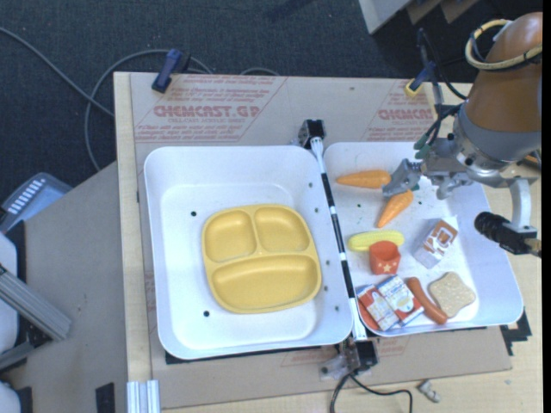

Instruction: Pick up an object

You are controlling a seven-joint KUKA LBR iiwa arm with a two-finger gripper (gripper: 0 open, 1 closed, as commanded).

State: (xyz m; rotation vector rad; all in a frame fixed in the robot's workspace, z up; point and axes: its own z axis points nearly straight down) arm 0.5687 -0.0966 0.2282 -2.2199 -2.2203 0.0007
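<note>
1. The gripper [428,177] is hovering low over the right bin [499,312], its fingers spread, pinching nothing.
2. A carrot [395,206] is lying just below its left finger, a second carrot [365,179] beside it.
3. A yellow divided plate [260,257] is sitting in the left bin [172,231] on the counter [215,110].

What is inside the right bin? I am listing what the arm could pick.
The right bin holds two carrots, a banana, red cup, carton, sausage, bread, packet. The arm covers its upper right corner.
</note>
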